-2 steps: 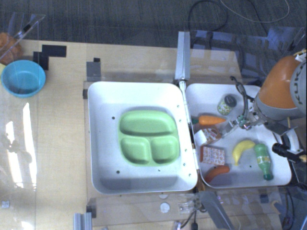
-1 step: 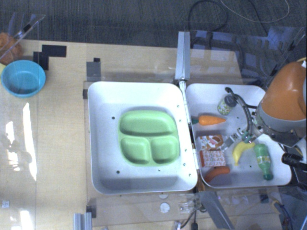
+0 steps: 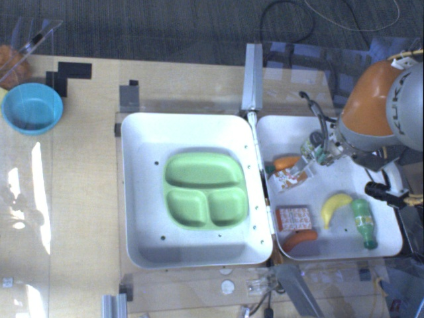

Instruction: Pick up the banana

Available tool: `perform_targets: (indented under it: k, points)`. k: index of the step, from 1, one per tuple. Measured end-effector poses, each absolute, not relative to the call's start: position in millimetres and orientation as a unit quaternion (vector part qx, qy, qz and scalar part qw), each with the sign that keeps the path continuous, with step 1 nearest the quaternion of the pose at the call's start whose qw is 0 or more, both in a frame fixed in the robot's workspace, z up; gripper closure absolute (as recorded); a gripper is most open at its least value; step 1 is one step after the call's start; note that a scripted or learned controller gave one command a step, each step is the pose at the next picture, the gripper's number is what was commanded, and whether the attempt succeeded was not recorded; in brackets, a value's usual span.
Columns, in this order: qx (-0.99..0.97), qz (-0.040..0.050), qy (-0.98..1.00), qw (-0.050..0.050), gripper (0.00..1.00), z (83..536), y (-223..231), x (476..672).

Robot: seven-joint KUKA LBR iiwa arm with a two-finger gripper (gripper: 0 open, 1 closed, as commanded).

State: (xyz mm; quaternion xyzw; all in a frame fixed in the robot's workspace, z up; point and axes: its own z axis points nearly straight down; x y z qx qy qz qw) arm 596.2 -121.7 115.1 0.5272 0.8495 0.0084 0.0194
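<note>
Banana (image 3: 335, 208) lies mid-bin beside green bottle (image 3: 362, 222); pincer (image 3: 317, 152) grip unclear.

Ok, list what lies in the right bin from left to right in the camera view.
Carrot → red patterned packet → banana → green bottle. The hot dog, the wrapper and the end effector overlap these, so I leave them out.

arm (image 3: 391, 105): cut off by the right edge, upper part out of frame
gripper (image 3: 306, 169): blurred, fingers lost among the clutter
packet (image 3: 291, 177) at the gripper: print too small to read
red box (image 3: 293, 218): label unreadable
green bottle (image 3: 363, 222): label perhaps there, too blurred to tell
brown item (image 3: 9, 59) beyond the blue bowl (image 3: 32, 108): cut by the left edge, kind unclear
</note>
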Motion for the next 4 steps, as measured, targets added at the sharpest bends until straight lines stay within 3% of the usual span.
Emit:
perform_targets:
  k: [1,2,3,4]
  points:
    - [0.481,0.0014,0.876,0.004,0.00,135.7,-150.9,553.8]
    - [0.447,0.0012,0.894,0.003,0.00,145.2,-140.9,488.7]
    - [0.478,0.0038,0.878,0.008,0.00,89.9,-98.4,539.5]
    - [0.647,0.0017,0.762,0.004,0.00,177.3,-141.4,576.3]
